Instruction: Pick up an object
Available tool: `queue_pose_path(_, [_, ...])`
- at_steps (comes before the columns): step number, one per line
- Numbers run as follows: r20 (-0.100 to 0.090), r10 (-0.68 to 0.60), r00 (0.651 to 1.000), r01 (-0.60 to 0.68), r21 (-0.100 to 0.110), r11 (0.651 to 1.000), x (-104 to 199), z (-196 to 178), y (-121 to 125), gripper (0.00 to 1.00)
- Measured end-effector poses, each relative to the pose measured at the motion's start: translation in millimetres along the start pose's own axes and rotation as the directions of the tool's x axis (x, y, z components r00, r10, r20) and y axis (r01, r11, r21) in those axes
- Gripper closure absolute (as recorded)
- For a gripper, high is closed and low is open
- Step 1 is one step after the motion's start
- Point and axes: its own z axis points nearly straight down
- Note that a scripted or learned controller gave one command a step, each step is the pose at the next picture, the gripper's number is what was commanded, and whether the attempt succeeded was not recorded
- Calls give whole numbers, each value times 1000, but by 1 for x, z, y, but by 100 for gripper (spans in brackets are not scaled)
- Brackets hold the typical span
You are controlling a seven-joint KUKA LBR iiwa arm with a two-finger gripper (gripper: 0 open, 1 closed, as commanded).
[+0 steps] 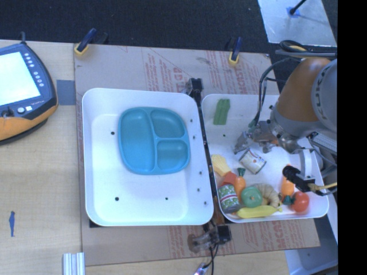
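The right bin [229,100] holds a pile of toy food along its near side. A small white can [253,162] lies on its side in the middle of that bin. My gripper [253,143] hangs low just behind and above the can, pointing toward the left. Nothing visible is lifted off the bin floor. A flat green piece [221,112] lies apart at the bin's far left. Near the front lie a yellow banana [256,212], a green round fruit [251,197], a small labelled can [228,198] and a red tomato [299,202].
The left bin [97,171] carries a blue divided plate [153,140]. A tablet-like pendant [23,90] rests on the bench at far left. Clamps [85,42] hold the cardboard at the back edge. The grey and orange arm [307,96] looms over the right bin's far right.
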Motion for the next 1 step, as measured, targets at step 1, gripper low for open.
queue_pose_path(1, [0,2,1000,-2,-3,1000,-8,-1,47,0])
